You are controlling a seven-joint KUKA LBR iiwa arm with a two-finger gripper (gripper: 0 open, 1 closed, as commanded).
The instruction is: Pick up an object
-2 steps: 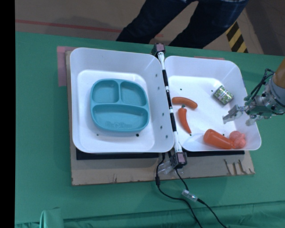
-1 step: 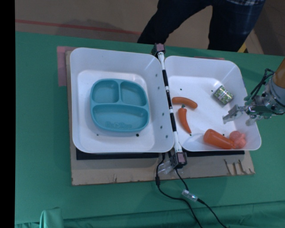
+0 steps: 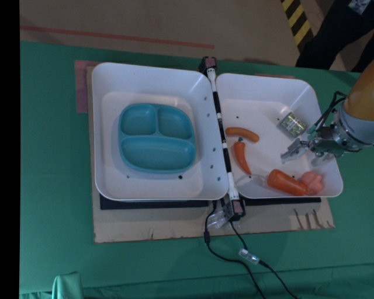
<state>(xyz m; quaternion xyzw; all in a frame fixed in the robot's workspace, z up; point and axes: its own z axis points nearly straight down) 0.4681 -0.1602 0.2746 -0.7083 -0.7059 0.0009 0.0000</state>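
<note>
The jaws [image 3: 299,150] hang over the right bin [image 3: 257,87], near a small box [image 3: 291,124]. I cannot tell if they are released or clenched.

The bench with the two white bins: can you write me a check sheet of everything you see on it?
Surface: green cloth bench with a brown cardboard sheet under two shallow white plastic bins, left bin and right bin.
Job's things: in the right bin, a curved orange sausage toy, a small orange chilli toy, a big orange carrot toy, a pink lumpy toy touching it, and a small greenish box.
Clutter: teal three-part plastic plate in the left bin.
Grippers: two-finger gripper over the right bin, fingers empty.
Cables: black cable trailing off the front.
Surroundings: yellow-black floor stripes.
</note>
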